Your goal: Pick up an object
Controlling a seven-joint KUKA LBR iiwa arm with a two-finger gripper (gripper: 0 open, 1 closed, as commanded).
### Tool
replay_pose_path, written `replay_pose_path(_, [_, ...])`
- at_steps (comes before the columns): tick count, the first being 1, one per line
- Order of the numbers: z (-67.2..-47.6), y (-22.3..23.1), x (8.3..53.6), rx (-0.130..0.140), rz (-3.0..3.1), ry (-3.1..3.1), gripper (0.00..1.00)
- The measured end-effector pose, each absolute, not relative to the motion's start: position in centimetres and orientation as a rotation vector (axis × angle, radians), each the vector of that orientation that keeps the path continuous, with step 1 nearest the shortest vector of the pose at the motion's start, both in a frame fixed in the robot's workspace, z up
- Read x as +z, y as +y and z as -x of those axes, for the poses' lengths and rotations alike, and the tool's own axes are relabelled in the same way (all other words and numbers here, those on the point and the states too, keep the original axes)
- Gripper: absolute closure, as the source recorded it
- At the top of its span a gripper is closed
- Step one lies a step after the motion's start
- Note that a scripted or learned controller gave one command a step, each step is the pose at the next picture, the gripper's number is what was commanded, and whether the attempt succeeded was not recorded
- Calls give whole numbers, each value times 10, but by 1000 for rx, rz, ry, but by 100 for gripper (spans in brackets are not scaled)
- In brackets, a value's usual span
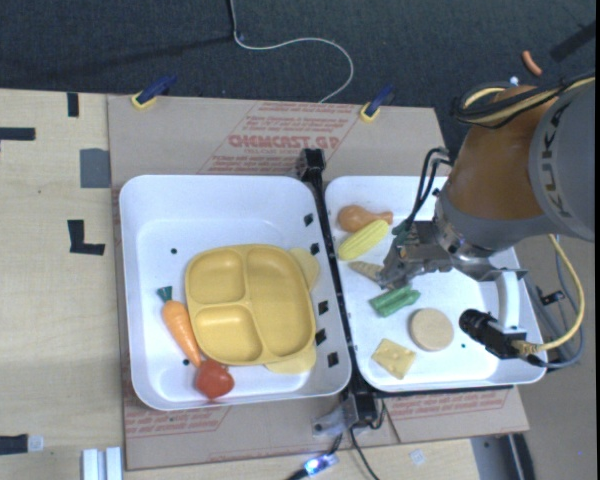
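Observation:
My gripper (402, 266) hangs low in the right bin (480, 368), at its middle left. Just below it lies a green pea pod (393, 299). To its left lie a yellow corn cob (364, 239) and a small tan piece (368, 269). An orange-brown drumstick (361, 216) sits at the bin's far left corner. A round tan biscuit (431, 329) and a yellow cheese wedge (393, 357) lie nearer the front. Nothing shows as held.
The left bin (145, 208) holds a yellow divided plate (250, 303), a carrot (181, 330) and a red tomato (213, 379). A black divider (328, 258) runs between the bins. The arm's grey and orange body (500, 183) covers the right bin's back right.

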State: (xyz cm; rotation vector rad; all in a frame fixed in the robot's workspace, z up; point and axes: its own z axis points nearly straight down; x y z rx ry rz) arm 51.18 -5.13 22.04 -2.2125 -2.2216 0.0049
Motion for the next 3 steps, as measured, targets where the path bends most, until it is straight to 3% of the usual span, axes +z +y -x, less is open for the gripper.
replay_pose_path(1, [-496,-38,226,3,2216,-2221,100])
replay_pose_path(2, [-501,-39,215,5,2218,-2221,100])
replay_pose_path(3, [-500,-46,234,1,2221,-2222,100])
